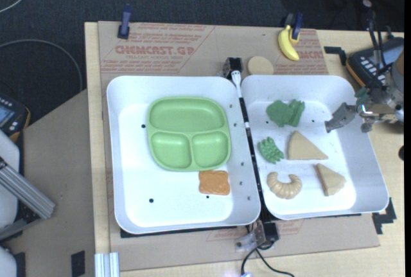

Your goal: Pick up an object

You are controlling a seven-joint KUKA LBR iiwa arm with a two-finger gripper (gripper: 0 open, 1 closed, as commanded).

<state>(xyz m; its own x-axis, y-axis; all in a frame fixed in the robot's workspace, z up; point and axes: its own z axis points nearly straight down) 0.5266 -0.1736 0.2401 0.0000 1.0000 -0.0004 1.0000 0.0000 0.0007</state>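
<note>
The right bin (369,160) holds a dark green leafy piece (285,112), a smaller green piece (270,150), a large tan wedge (304,147), a smaller tan wedge (329,179) and a curled beige croissant (284,184). My gripper (336,120) hangs over that bin's right part, above and to the right of the large wedge, apart from all the pieces. Nothing shows in its grasp. In the left bin (128,160) lie a green divided plate (189,133) and an orange toast-like piece (214,182).
A yellow banana (288,44) and a round tan disc (260,65) lie on the cardboard behind the bins. Blue clamps (124,22) stand at the back edge. A black divider (245,134) runs between the bins.
</note>
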